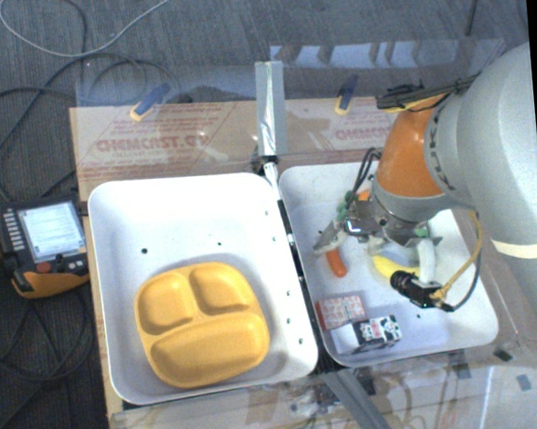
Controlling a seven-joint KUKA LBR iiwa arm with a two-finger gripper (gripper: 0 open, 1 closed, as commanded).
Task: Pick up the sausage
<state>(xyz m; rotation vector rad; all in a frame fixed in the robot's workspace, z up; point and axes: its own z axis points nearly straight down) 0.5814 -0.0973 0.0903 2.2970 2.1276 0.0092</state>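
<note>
A small orange-red sausage (336, 265) lies in the right bin (465, 327), close to its left wall. My gripper (328, 241) hangs just above the sausage's upper end, reaching in from the right under the orange-banded wrist. From this slant I cannot make out whether it touches the sausage. Nothing shows as lifted off the bin floor.
Right of the sausage lie a yellow banana-like piece (385, 267) and a white object (427, 258). A red packet (340, 310) and a small black-and-white box (378, 331) sit near the front wall. In the left bin (156, 209) rests a yellow divided plate (201, 322).
</note>
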